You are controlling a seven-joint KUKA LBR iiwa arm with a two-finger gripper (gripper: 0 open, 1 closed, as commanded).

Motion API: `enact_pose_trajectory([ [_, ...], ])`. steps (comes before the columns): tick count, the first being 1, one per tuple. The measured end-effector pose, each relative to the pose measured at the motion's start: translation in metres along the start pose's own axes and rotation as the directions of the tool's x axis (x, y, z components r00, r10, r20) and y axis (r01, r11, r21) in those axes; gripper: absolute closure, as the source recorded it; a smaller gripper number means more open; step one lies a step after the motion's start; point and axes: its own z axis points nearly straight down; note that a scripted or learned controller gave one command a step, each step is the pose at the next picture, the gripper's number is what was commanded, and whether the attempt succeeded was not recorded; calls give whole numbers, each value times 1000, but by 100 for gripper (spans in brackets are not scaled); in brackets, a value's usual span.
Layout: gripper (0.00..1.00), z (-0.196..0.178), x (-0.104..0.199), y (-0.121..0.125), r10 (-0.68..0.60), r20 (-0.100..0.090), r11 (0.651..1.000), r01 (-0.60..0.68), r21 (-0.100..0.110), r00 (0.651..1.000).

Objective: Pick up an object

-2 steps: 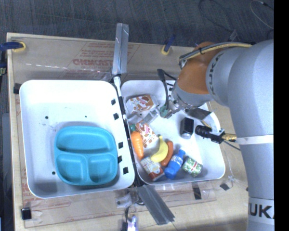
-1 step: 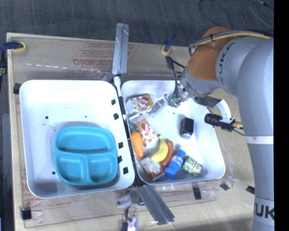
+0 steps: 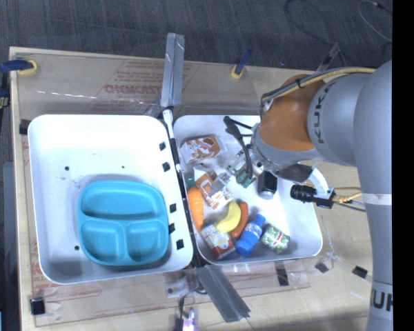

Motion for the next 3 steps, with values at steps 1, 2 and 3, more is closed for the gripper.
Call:
enact_pose_trajectory([
  [1,0,1,10,-28,-43,-3,999,43,1,999],
  [2,0,1,10,-28,-43,-3,999,43,1,999],
  [3,0,5,27,-61,-107,-11,994,107,6,994],
])
